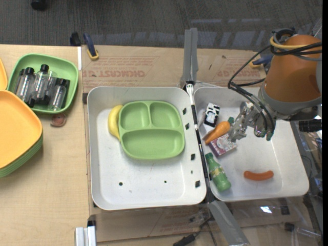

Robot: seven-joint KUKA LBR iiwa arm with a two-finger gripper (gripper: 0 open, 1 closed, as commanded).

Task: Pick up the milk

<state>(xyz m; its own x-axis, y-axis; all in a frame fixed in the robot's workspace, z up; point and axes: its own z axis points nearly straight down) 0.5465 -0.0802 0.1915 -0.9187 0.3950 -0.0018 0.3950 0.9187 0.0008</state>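
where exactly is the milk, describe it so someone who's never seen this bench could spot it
Find the right bin, the one the arm reaches into. In its upper left corner, close to the divider between the bins, lies the milk, a small black-and-white carton. It sits just above the carrot and is the only black-and-white item there; its neighbours are orange, green or pink.

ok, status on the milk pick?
Gripper low in right bin, above the pink packet. Milk untouched, apart from gripper. Carrot lies between them.
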